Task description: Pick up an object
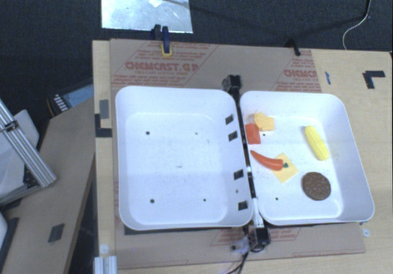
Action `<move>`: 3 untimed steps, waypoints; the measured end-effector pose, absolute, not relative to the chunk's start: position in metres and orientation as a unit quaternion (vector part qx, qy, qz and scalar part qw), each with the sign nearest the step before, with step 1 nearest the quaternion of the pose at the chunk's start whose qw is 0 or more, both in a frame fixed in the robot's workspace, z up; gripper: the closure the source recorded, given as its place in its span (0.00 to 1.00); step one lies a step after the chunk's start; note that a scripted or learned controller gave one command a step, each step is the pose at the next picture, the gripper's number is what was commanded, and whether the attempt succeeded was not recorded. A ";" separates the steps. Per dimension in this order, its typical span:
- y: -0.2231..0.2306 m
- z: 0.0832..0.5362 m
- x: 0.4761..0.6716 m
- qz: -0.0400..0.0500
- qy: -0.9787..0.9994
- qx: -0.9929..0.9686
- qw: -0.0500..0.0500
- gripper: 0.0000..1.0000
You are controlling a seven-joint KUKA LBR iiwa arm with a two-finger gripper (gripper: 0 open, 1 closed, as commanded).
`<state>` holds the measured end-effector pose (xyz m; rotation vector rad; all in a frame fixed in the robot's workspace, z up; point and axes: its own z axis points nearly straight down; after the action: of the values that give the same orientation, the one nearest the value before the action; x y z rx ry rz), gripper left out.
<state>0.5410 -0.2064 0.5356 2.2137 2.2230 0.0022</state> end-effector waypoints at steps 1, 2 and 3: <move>-0.206 0.536 0.541 0.001 0.709 0.706 0.002 0.00; -0.206 0.536 0.541 0.001 0.709 0.706 0.002 0.00; -0.206 0.477 0.566 -0.001 0.709 0.705 -0.001 0.00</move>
<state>0.5657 -0.2058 0.4768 2.2159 2.2288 -0.0020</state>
